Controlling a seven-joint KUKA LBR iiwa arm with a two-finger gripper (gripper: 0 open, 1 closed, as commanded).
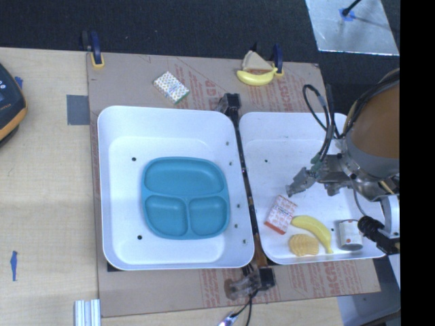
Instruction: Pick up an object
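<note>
My fingers (299,184) hang low over the middle of the right bin (272,131), a shallow white plastic tray with rounded corners; the dark metal tips point toward the bin's left wall, and I cannot tell whether they are parted or closed, though nothing is visible between them. Behind them my grey wrist carries a loop of black cable, and the orange band (376,122) bulges at the right. Toward the bin's near edge lie the things to pick: a small flat packet (280,213), white with red print, a smooth curved yellow banana (314,229) just beside it, a rounded, ridged yellow piece (303,245) touching the banana's near side, and a short cylinder, silvery with a red mark (347,233), near the bin's right corner. The left bin (112,182) holds a blue plastic plate (185,197), glossy, divided into three compartments. On the brown cardboard at the tabletop's far edge sit a second banana (255,77) and a small patterned square packet (170,86).
</note>
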